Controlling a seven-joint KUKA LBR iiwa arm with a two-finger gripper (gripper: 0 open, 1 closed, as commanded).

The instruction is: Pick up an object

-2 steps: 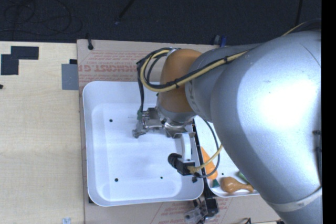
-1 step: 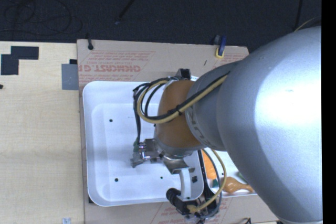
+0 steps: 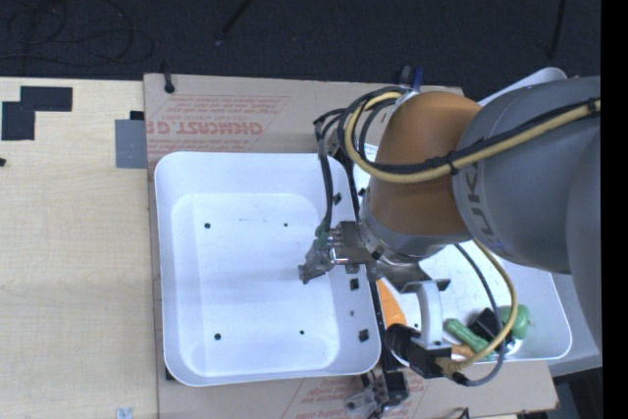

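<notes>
Claw (image 3: 316,265): it sits low over the right-hand edge of the left bin (image 3: 186,211), just inside the wall the two bins share. You see a small grey metal tip there, pointing toward the left bin's floor. Whether it is open or closed, you cannot tell at this size, and nothing can be made out in its grasp.

Directly under and to the left of the claw: bare white floor, a few dark dots, no object to take.

Objects lie the other way. Go from the claw back toward the arm, across the shared wall, into the right bin (image 3: 549,334). An orange piece (image 3: 391,306) shows first, near the claw and below the wrist, long axis running roughly away from the claw toward the near edge of the bench. Further out are a green piece (image 3: 469,330) and a dark one (image 3: 483,320), close together, partly behind a yellow cable (image 3: 491,348).

Arm pose: the orange band (image 3: 422,172) and grey body (image 3: 540,182) arch over the right bin and cover most of it, wrist bent down and leftward.

Your judgement call: the coming move turns on this. The claw is on the wrong side of the wall; the orange piece looks like the nearest candidate, and the arm must draw back to the right to reach it.
</notes>
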